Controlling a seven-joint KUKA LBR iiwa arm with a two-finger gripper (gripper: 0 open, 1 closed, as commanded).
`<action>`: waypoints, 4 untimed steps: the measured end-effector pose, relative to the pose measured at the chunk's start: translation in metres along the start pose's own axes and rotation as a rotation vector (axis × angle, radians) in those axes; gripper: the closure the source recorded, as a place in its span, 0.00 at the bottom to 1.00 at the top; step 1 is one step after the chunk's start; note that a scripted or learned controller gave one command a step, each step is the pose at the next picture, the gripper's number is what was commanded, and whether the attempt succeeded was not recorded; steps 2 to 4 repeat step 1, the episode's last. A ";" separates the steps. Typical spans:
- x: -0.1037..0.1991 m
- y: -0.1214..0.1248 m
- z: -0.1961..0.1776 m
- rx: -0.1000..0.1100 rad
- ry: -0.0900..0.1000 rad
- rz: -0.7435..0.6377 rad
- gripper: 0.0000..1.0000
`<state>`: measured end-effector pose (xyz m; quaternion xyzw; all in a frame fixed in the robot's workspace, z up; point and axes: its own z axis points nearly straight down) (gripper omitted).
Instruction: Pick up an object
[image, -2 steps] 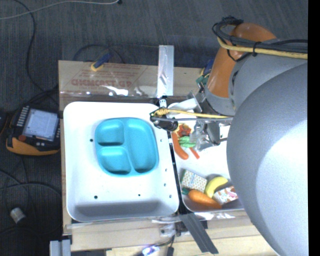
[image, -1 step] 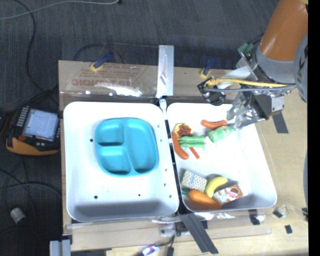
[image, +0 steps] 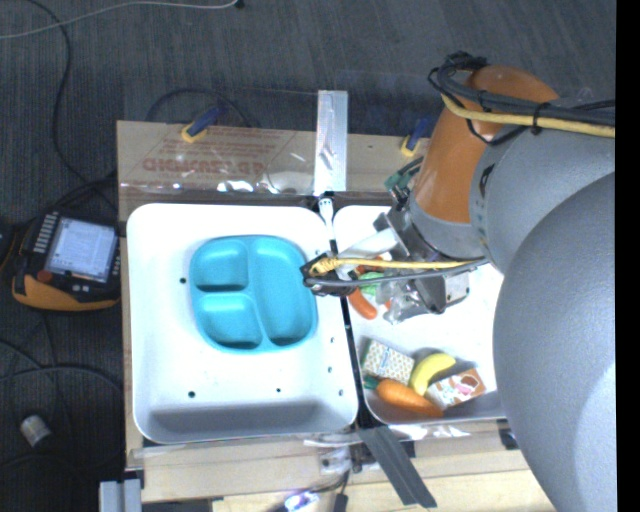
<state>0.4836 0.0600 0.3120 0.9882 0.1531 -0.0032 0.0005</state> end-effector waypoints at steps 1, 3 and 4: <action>0.007 0.062 0.010 -0.002 0.000 0.107 1.00; 0.007 0.062 0.010 -0.002 0.000 0.107 1.00; 0.007 0.062 0.010 -0.002 0.000 0.107 1.00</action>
